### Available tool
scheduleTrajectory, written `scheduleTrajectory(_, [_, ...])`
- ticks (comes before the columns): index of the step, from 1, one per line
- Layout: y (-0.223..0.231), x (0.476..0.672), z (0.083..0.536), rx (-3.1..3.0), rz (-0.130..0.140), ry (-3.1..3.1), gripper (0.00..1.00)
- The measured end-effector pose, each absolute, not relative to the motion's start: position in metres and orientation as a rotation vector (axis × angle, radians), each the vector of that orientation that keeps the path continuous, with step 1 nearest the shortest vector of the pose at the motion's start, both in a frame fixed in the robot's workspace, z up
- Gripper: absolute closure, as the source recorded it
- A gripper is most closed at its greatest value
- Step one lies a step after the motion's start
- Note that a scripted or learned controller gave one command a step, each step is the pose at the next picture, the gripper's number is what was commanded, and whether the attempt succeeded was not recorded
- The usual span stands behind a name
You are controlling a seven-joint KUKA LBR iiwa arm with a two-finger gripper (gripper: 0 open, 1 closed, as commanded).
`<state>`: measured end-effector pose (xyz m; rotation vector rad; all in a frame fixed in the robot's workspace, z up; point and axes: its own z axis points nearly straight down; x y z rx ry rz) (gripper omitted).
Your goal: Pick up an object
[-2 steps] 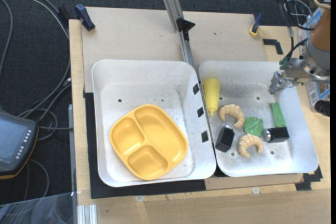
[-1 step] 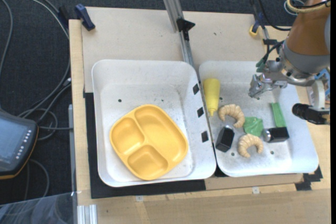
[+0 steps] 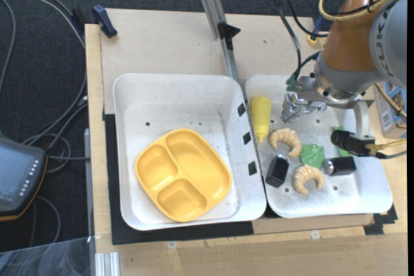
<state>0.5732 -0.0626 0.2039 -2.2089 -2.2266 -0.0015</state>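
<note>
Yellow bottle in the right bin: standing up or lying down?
Lying down. The yellow bottle shows its full length along the right bin floor beside the left wall.

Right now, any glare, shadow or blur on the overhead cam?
Camera view: even, soft light, no hard shadows; mild sheen on the yellow tray; right bin contents sharp; arm slightly soft toward the frame's right; gripper small, detail unclear.

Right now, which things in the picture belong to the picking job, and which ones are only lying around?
Belong to the job:
- end effector, above the right bin
- yellow bottle
- two croissants
- green piece
- black block
- dark cylinder

Just lying about:
- yellow divided plate in the left bin
- blue clamp
- cables
</note>
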Motion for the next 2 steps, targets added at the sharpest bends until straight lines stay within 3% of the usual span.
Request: scheduleTrajectory(2, [0.057, 0.559, 0.233, -2.211, -0.006, -2.230, 1.00])
